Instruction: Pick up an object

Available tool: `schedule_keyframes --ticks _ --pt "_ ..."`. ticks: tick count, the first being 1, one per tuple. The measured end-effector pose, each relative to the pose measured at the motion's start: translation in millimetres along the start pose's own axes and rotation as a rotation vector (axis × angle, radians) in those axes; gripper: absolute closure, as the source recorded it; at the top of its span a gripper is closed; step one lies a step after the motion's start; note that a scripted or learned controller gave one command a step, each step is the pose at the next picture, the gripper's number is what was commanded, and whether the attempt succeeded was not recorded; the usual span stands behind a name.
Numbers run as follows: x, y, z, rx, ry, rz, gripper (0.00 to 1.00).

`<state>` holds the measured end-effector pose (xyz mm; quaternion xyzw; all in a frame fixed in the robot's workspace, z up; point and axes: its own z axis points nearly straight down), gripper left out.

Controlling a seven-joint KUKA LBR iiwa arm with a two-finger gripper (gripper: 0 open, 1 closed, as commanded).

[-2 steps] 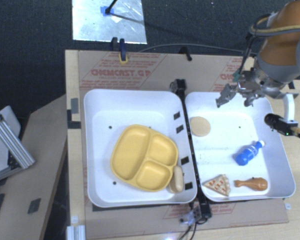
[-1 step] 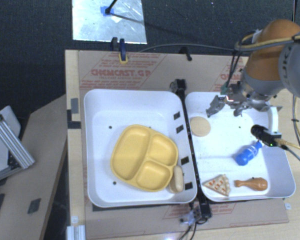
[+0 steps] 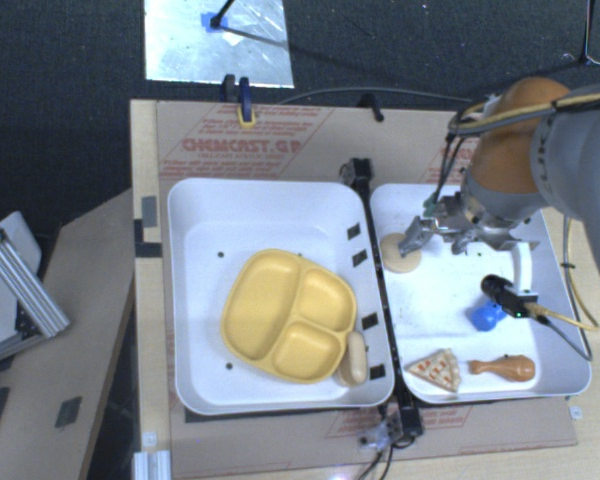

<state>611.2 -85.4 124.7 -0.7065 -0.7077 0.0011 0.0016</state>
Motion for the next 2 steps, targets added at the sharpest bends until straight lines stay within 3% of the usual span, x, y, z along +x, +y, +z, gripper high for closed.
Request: schedule_keyframes --ticks 1,2 --pt "0.5 2.7 37.4 -0.008 0.001 0.0 0.0" --pt "1.5 6.3 22.3 -0.02 0.002 -0.002 1.0"
